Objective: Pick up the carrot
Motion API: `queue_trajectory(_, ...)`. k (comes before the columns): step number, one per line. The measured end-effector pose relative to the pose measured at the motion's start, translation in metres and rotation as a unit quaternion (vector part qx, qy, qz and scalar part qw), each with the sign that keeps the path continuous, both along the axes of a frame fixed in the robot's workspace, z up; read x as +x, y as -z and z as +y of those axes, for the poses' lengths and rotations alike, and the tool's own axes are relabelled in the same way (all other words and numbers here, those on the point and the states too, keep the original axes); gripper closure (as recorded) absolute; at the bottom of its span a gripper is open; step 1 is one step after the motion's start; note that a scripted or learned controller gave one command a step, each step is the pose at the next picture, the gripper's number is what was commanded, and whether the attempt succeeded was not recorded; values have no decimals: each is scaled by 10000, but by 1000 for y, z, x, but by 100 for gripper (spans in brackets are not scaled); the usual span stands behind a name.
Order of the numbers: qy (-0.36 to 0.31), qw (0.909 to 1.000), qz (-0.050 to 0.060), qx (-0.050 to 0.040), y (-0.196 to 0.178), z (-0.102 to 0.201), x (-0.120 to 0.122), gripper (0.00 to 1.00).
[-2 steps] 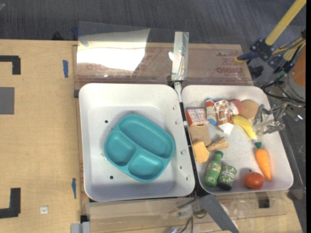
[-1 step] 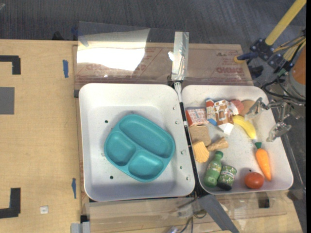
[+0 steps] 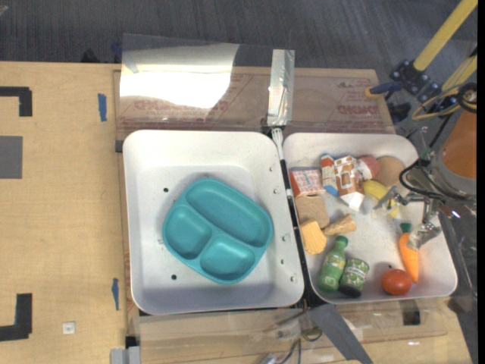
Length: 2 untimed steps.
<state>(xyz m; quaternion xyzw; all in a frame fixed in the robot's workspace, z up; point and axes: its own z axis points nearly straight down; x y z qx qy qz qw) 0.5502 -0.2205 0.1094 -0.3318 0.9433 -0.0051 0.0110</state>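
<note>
Reaching in from the right edge, orange band (image 3: 460, 152) showing above the wrist, black cables looped beside it. Gripper (image 3: 426, 230) hanging low, pointed down and leftward; too small and cluttered to read more.

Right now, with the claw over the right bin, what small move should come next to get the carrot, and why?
Probably a short descent straight onto the carrot. The claw sits just above its green-topped end, near the right bin's right wall. The tomato lies close by the carrot's tip, so grip near the upper end.
</note>
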Motion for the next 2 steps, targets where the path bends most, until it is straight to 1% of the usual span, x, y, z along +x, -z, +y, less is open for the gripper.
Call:
queue_trajectory(1, -382, 9992, -127, -4, 9, 7, -36, 0)
queue_trajectory(2, -1658, 9861, -90, -5, 10, 13, -44, 0)
